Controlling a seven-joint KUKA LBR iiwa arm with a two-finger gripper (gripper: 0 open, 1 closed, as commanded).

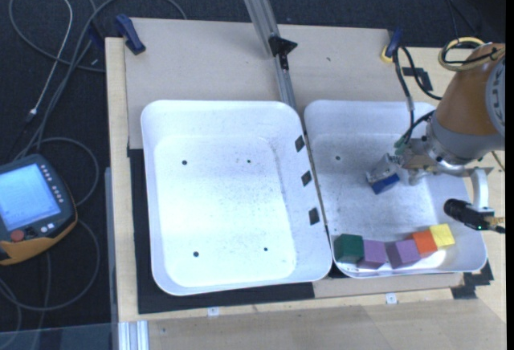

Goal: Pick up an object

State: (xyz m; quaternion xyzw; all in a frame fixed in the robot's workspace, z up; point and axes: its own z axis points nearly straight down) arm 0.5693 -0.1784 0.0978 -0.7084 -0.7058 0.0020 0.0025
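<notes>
My gripper (pixel 383 177) is low in the middle of the right bin (pixel 345 132), at the end of the arm that reaches in from the right. A small blue object (pixel 387 185) lies right at its tip, touching it or just under it. Whether it is held is unclear. Along the right bin's front wall several blocks lie in a row: a green block (pixel 348 246), a purple block (pixel 374 251), a mauve block (pixel 405 252), an orange block (pixel 426 242) and a yellow block (pixel 442 235).
The left bin (pixel 161 180) stands beside the right one. A slanted metal pole (pixel 259 3) runs down to the gap between the bins. Black clips (pixel 305 178) line the shared rim. A pendant (pixel 30 204) lies off the bench at left.
</notes>
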